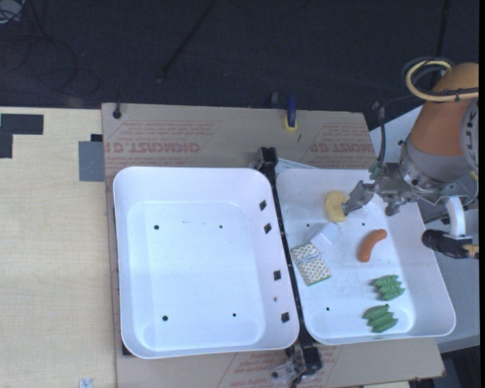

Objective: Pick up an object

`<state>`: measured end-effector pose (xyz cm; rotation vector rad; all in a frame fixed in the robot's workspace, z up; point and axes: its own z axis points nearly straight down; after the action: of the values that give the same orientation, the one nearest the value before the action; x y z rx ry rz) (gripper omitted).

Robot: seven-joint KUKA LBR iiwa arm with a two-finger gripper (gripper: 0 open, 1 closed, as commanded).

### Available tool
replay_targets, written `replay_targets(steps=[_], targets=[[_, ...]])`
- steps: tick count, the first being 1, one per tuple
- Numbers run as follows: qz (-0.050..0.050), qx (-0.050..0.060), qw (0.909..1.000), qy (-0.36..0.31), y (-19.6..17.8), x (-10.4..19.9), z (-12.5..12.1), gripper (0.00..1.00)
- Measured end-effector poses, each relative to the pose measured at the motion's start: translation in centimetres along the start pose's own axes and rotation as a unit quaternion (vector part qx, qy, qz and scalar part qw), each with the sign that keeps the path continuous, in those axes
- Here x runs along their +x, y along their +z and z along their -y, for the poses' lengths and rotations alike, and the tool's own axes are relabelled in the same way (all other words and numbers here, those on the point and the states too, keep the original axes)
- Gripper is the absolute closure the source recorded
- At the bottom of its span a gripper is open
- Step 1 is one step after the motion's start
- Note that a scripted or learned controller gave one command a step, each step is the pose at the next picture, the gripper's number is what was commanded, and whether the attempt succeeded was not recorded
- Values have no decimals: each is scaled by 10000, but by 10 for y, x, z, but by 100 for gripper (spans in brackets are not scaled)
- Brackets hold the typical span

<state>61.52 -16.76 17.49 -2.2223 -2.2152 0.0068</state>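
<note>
The claw [373,197] hangs spread wide over the right bin [424,297], one finger beside the yellow toy [335,205], grasping nothing.

Grey arm [457,156], orange band, yellow cable [424,78]

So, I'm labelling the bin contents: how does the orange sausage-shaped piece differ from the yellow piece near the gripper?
The orange piece is long, thin and slightly curved; the yellow piece is short and rounded. The orange piece lies apart from the gripper, nearer the bin's middle, while the yellow piece sits at the gripper's nearest finger, further up the bin. Colour differs too: reddish orange against pale yellow. Both rest in the right bin.
</note>
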Motion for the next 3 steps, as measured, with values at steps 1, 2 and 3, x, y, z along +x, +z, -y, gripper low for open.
replay_targets(steps=[1,2,3], targets=[[2,-90,9999,-50,-196,69,-18,0],[-6,33,10000,-8,-46,50,-27,0],[22,-112,9999,-29,-218,32,-29,0]])
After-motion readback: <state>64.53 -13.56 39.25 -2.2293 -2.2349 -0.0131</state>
